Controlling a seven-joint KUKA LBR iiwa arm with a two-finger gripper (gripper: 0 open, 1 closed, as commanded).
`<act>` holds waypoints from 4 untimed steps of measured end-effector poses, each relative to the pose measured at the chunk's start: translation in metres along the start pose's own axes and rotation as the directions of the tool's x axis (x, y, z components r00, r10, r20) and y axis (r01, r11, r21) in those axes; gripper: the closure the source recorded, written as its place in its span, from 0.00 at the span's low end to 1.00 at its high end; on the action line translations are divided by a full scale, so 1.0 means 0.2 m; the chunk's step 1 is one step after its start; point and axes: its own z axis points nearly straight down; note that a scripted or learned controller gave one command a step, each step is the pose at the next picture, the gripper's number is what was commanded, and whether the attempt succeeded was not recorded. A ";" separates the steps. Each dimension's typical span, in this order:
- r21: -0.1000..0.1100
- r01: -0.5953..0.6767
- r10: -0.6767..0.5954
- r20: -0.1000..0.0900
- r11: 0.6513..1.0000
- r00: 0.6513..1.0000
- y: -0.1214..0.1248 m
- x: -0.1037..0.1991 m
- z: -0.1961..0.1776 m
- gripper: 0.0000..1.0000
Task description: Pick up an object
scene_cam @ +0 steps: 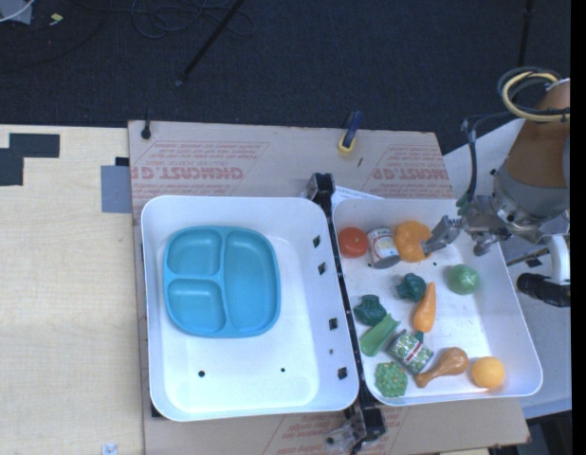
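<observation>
No object has been lifted yet, as far as can be judged: every item is seen lying on the floor of the right bin (521, 349), and nothing is seen between the fingers of the end effector (461, 233). The end effector is held over the upper right part of that bin, its two fingers spread apart, one near the orange fruit (411, 239) and the other just above the green ball (462, 278). Whether either finger touches an item cannot be told. A red tomato (352, 242) and a small can (380, 245) lie beside the orange fruit; a carrot (425, 308), dark broccoli pieces (411, 286), a pear-shaped gourd (443, 365) and a yellow lemon (487, 373) are scattered lower down. The left bin (302, 377) carries a blue divided plate (222, 281). The approach appears done; descent, closing on one item and lifting are judged still to be left.
</observation>
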 end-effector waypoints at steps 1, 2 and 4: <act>0.000 0.004 -0.004 -0.001 1.000 1.000 0.03 0.02 0.31 0.00; -0.002 0.004 -0.004 0.000 1.000 1.000 0.03 0.03 0.41 0.00; -0.007 -0.001 0.001 0.001 1.000 1.000 0.03 0.02 0.14 1.00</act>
